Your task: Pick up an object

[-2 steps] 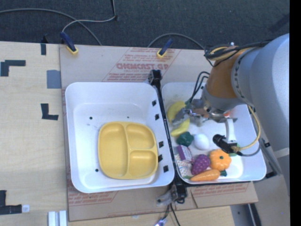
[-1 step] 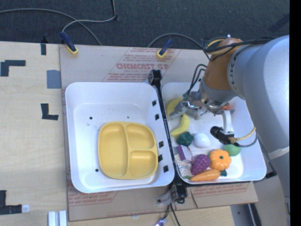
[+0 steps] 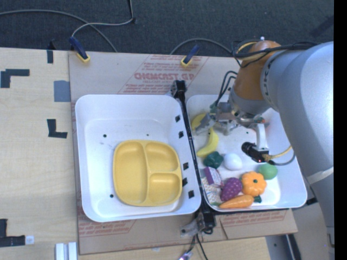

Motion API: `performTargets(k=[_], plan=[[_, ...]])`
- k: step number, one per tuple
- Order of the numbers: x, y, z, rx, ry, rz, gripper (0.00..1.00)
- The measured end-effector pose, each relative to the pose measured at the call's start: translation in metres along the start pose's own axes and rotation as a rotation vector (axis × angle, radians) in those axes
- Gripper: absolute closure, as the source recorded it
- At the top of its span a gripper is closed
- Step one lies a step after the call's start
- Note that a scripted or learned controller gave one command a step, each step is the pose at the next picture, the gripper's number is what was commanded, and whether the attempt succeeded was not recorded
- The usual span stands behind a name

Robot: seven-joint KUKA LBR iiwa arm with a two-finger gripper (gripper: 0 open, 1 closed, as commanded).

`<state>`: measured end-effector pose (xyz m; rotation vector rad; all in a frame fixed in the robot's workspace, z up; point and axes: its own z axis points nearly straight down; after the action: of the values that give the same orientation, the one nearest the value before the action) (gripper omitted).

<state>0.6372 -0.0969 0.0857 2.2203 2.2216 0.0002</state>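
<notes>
The right bin [image 3: 290, 191] holds several toy foods: a yellow banana [image 3: 210, 141], a dark green broccoli piece [image 3: 213, 159], a white egg [image 3: 233, 161], a purple grape bunch [image 3: 231, 188], an orange pumpkin [image 3: 254, 183], a carrot [image 3: 237, 202], a green round piece [image 3: 267, 171] and a small printed packet [image 3: 210, 177]. My gripper [image 3: 209, 122] hangs low over the bin's upper left part, just above the banana's top end. Nothing shows between its fingers.
The left bin [image 3: 95, 118] holds a yellow divided plate [image 3: 146, 172]. A black divider with clips runs between the bins [image 3: 186, 140]. The grey arm with its orange band [image 3: 252, 80] covers the right bin's upper right side. Cables lie across the dark floor behind.
</notes>
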Motion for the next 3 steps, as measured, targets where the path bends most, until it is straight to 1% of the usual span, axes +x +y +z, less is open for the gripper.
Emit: performTargets(k=[1, 2, 3], plan=[[0.002, -0.010, 0.000, -0.004, -0.002, 0.000, 0.00], [-0.002, -0.011, -0.001, -0.004, 0.000, -0.002, 0.00], [-0.003, -0.024, -0.001, -0.005, -0.002, -0.002, 0.00]])
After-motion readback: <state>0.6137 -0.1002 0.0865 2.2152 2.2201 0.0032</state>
